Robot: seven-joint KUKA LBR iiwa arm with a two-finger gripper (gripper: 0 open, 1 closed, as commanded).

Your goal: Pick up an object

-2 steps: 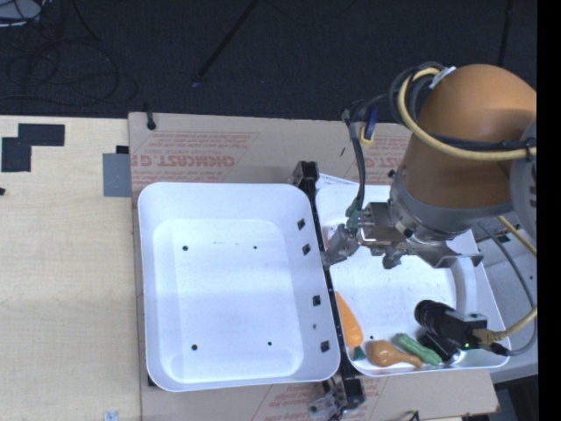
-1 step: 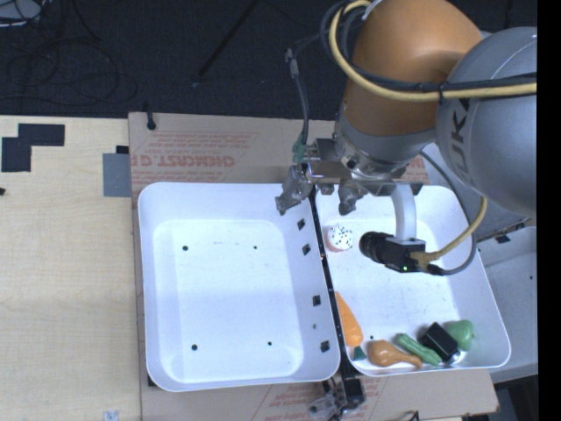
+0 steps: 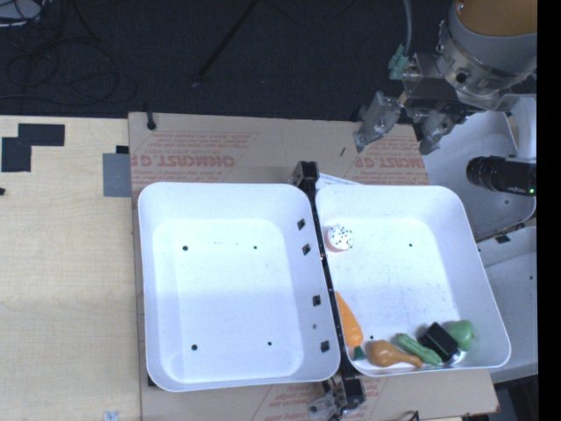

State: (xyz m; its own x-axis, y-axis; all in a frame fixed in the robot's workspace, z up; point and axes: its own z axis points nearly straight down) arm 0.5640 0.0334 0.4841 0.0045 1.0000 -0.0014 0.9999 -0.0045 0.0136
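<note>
My gripper (image 3: 401, 135) hangs above the back edge of the right bin (image 3: 478, 261), its two grey fingers (image 3: 375, 125) spread apart and nothing between them. In the right bin a small white and pink dotted object (image 3: 339, 238) lies near the left wall. An orange carrot-like piece (image 3: 349, 321) rests along the left wall lower down. At the front corner lie a tan piece (image 3: 384, 352), a green piece (image 3: 459, 331) and a black block (image 3: 439, 341), packed close together.
The left bin (image 3: 166, 226) sits beside the right one, joined by a black clip rail (image 3: 317, 261). Both stand on a brown cardboard sheet (image 3: 219, 152). A black camera body (image 3: 504, 175) sticks out at the right.
</note>
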